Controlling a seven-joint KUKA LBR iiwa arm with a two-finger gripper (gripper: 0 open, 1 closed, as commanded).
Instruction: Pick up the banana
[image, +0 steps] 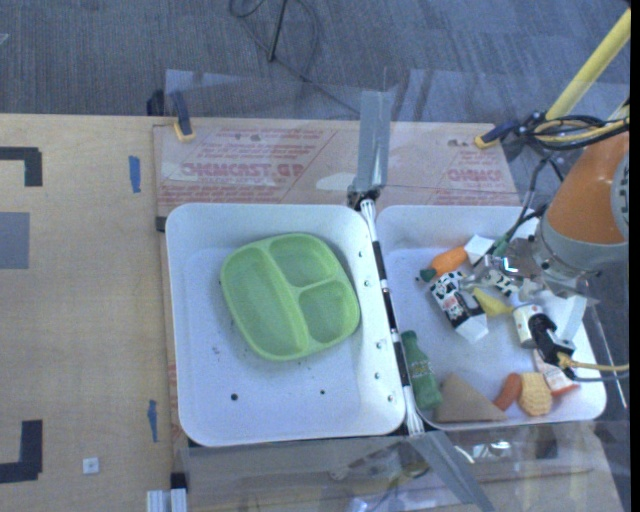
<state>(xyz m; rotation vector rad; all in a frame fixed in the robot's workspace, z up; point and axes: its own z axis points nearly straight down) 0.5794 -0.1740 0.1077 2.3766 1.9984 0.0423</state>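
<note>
The banana (491, 301) is a small yellow piece lying in the right bin (590, 400), beside a black-and-white patterned carton (452, 297). My gripper (500, 281) hangs right over the banana's upper end and hides part of it. The grey arm with its orange band (592, 205) comes in from the right edge, above the bin's far right corner.
Also in the right bin are an orange carrot (449, 260), a green bottle (419, 368) along the left wall, a brown wedge (466, 398), an orange-and-tan food piece (530, 393) and a white cylinder (523, 323). A green divided plate (290, 295) sits in the left bin (200, 400).
</note>
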